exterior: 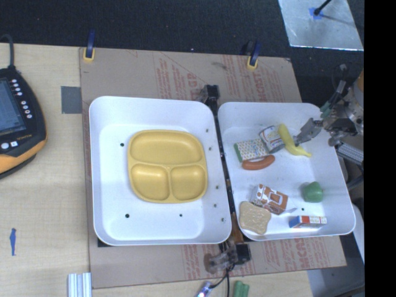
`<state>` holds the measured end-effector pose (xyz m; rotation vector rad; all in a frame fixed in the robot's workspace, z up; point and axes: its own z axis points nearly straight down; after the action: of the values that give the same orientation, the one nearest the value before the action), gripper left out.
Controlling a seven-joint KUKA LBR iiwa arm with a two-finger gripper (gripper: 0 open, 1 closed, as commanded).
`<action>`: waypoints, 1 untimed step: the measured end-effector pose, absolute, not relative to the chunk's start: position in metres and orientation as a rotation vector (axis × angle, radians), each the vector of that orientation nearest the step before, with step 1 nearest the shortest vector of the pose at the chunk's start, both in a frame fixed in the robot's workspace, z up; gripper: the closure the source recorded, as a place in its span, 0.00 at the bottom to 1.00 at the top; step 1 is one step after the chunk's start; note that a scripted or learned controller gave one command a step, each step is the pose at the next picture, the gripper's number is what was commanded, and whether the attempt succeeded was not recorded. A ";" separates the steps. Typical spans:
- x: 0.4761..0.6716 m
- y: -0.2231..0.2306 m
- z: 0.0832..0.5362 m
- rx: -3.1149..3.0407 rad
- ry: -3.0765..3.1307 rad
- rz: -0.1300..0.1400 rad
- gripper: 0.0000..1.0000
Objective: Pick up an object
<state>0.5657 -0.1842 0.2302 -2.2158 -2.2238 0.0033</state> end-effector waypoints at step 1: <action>0.646 -0.158 0.184 -2.214 -2.225 0.005 0.00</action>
<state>0.6459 -0.1584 0.1843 -2.2145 -2.2254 0.0054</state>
